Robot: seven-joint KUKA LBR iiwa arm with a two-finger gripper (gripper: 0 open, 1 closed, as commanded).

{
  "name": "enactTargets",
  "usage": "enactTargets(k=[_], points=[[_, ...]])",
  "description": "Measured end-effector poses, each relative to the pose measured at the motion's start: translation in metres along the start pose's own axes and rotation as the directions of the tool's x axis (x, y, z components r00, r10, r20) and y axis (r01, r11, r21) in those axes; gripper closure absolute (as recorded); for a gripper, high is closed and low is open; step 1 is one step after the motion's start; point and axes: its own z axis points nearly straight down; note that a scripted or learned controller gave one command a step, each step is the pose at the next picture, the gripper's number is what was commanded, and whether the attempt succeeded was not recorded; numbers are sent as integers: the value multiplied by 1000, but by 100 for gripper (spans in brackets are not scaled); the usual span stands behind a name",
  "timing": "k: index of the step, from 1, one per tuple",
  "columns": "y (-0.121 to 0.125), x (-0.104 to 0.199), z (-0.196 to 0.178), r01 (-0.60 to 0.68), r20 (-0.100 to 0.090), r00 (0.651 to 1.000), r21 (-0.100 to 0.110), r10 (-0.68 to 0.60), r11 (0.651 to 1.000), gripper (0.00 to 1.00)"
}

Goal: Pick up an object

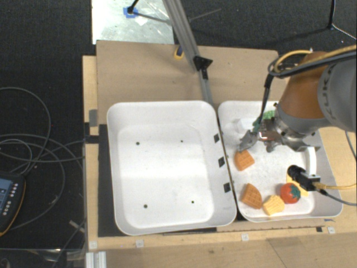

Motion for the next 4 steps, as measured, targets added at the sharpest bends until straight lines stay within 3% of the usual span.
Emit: enactTargets(k=[1, 2, 4], points=[[-1, 0, 52, 0, 0, 1000, 0, 0, 1000, 0], [1, 0, 39, -1, 0, 1000, -6, 1, 1000, 100], [1, -3, -64, 5, 1, 1000, -11, -5, 1000, 100]])
